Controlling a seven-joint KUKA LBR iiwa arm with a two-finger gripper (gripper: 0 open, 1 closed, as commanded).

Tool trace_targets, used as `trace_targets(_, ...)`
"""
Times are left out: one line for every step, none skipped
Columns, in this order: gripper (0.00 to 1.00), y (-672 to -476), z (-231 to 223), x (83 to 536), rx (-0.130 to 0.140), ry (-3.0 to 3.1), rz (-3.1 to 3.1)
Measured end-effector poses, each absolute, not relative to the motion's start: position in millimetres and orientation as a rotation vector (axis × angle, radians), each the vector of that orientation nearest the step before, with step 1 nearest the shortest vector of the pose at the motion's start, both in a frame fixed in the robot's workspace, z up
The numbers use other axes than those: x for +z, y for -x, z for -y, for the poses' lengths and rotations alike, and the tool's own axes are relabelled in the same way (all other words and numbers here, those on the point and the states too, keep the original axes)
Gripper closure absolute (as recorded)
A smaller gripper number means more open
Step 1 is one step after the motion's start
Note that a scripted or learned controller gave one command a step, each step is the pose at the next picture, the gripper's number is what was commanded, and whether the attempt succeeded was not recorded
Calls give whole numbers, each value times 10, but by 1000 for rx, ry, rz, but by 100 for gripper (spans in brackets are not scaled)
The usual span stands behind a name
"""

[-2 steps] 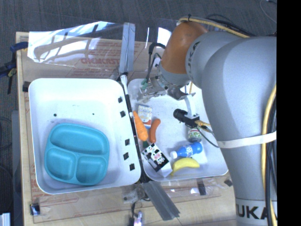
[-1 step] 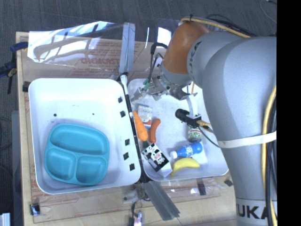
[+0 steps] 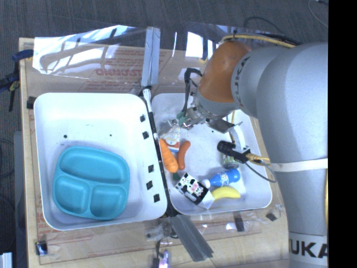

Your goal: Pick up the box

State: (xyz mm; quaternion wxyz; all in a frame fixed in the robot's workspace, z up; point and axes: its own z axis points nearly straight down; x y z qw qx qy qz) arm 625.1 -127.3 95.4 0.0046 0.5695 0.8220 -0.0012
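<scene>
The box is small, white with black cow-like patches, and lies near the front edge of the right bin. My gripper hangs low over the back left part of that bin, well behind the box and apart from it. An orange carrot and a red piece lie between the gripper and the box.
A blue bottle and a yellow banana lie just right of the box. The left bin holds a blue compartment tray. The grey arm covers the right bin's right side.
</scene>
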Motion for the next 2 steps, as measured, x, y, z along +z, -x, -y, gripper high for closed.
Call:
trace_targets(100, -6255, 1235, 1043, 0, -1777, -2584)
trace_targets(100, -6363, 550, 1928, -1, -1700, -2641)
